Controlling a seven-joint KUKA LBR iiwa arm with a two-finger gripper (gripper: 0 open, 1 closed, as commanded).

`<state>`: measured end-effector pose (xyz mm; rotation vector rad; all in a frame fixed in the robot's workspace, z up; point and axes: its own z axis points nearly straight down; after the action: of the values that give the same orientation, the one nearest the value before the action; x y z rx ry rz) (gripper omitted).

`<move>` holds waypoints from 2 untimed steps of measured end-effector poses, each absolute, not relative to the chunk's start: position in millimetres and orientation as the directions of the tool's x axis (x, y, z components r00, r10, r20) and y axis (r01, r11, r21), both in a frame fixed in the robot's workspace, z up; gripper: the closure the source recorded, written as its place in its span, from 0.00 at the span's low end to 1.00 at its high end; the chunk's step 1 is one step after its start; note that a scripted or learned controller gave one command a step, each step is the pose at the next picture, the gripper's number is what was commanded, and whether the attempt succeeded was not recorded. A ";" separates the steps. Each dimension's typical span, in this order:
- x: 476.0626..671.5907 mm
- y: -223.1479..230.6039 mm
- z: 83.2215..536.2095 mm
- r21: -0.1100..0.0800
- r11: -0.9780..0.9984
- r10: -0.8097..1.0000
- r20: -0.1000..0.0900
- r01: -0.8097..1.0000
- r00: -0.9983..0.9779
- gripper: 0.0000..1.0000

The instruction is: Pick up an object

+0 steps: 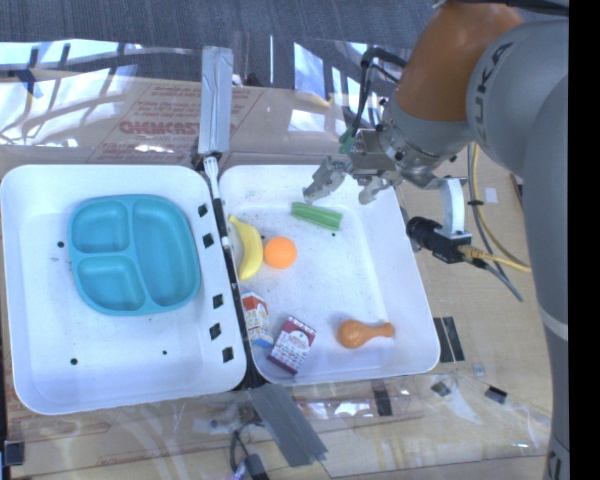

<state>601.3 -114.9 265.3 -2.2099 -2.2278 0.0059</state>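
the jaws (347, 183) hang open and empty over the far end of the right bin (405, 298), just above a green stick (316, 215) lying on the bin floor. nearer the divider lie a banana (246, 249) touching an orange ball (279, 253), with two small cartons (276, 334) and an orange gourd (363, 333) toward the near edge. the left bin (30, 298) holds a blue tray (134, 252).
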 end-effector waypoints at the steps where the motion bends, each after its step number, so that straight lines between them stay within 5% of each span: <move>1: 607.9 -92.5 139.6 -0.009 0.087 0.996 0.001 0.996 -0.087 0.00; 2: 595.9 -94.1 101.1 0.015 0.121 0.993 -0.003 0.993 -0.120 0.00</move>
<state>595.9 -94.1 101.1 -2.0915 -2.3608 -0.0141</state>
